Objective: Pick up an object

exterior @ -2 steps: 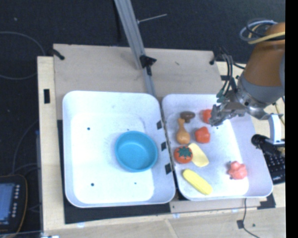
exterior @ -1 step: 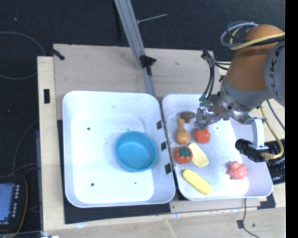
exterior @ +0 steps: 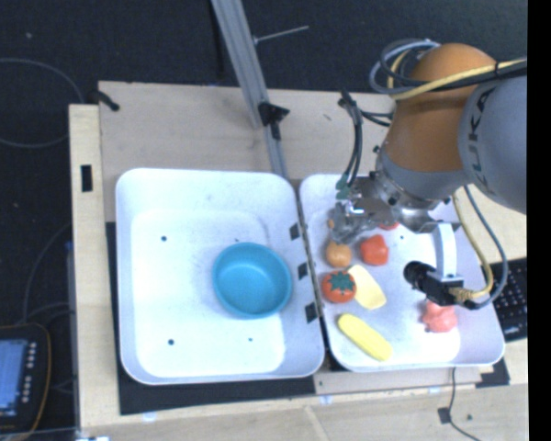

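Note:
My gripper (exterior: 345,222) hangs low over the far left part of the right bin (exterior: 477,347). Just below it lies a small tan-orange ball (exterior: 339,254), and a red piece (exterior: 375,250) sits beside that ball to the right. Nearer the front are a red tomato with a green top (exterior: 339,288), a pale yellow wedge (exterior: 369,289) and a long yellow piece (exterior: 365,337). A pink object (exterior: 439,317) rests at the right side of this bin. I see nothing held in the gripper.
The left bin (exterior: 156,200) holds a blue bowl (exterior: 251,279) near its middle. A grey metal post (exterior: 243,62) slants down to the wall between the bins. The grey and orange arm (exterior: 436,127) covers the right bin's far right corner.

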`<state>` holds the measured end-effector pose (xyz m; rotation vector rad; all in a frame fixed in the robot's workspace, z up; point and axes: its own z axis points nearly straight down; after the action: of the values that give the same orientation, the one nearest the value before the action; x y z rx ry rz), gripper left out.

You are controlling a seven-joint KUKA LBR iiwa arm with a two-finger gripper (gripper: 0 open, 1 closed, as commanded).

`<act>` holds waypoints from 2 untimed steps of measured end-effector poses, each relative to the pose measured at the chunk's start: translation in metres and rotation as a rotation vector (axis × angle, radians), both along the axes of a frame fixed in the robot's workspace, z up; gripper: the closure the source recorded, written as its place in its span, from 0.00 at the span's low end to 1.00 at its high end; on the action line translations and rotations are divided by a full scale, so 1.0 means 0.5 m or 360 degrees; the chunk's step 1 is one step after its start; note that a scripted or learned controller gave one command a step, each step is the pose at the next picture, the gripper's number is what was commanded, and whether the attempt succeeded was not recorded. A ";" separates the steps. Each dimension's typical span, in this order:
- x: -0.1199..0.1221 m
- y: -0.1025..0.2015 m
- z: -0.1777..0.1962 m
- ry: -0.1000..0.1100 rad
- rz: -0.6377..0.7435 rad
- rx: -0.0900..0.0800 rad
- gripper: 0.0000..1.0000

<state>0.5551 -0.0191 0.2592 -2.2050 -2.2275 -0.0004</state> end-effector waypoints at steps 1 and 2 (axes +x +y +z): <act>-0.009 0.100 -0.031 0.0000 -0.0002 -0.0005 1.00; 0.001 0.199 -0.044 -0.0007 -0.0001 -0.0006 1.00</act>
<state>0.5555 0.0803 0.2373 -2.2101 -2.2308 -0.0008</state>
